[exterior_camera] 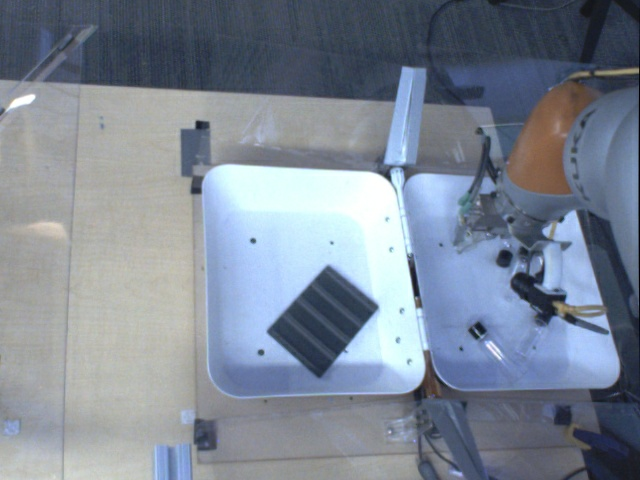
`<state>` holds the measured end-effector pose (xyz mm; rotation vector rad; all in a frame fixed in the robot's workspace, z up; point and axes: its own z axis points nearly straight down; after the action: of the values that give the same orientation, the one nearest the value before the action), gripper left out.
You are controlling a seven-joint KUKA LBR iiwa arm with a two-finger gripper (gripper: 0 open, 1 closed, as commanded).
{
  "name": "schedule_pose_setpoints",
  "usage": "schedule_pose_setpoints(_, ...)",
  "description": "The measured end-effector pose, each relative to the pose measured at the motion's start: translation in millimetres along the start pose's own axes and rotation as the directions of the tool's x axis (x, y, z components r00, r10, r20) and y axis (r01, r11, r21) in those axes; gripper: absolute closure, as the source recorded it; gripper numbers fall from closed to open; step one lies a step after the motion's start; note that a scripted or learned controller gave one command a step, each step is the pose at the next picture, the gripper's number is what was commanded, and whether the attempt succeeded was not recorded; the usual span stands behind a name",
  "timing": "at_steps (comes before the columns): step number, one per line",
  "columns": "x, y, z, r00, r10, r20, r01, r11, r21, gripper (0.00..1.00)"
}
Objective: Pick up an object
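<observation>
The wooden bench (pixel 110 268) is carrying two shallow white bins side by side. The grey arm (pixel 600 158), with its orange band (pixel 540 148) showing above the wrist, is reaching in from the right and hanging over the upper half of the right bin (pixel 590 368). The left bin (pixel 300 198) is sitting wider and squarer, with its right wall touching the right bin's left wall.

A dark grey ribbed panel (pixel 324 321), the largest loose object, is lying flat in the lower middle of the left bin. It is turned on a diagonal, with one corner pointing toward the bin's near wall, and it is lying well apart from the arm. An aluminium rail (pixel 406 118) is running away from the seam between the two bins toward the far edge of the bench.

The gripper (pixel 478 230) is hovering over the upper left part of the right bin, near that bin's left wall. Whether it is released or clenched cannot be told from this angle, and nothing is showing in its grasp.

A small black piece (pixel 477 329) is resting on the floor of the right bin, below the gripper and apart from it. A small clear piece (pixel 497 349) is lying just beside it, toward the near wall.
</observation>
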<state>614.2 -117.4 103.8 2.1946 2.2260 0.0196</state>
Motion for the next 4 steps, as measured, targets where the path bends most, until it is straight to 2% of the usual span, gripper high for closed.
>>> schedule_pose_setpoints(1, 73.9, 40.9, -82.0, 0.968, 0.253, 0.001, -0.253, 0.967, 0.015, 1.00)
schedule_pose_setpoints(2, 73.9, 40.9, -81.8, 0.968, 0.253, 0.002, -0.253, 0.967, 0.014, 0.00)
schedule_pose_setpoints(3, 75.2, 42.7, -93.6, 0.969, 0.246, 0.001, -0.246, 0.969, 0.009, 1.00)
schedule_pose_setpoints(4, 75.6, 42.7, -93.4, 0.969, 0.245, 0.001, -0.245, 0.969, 0.009, 0.00)
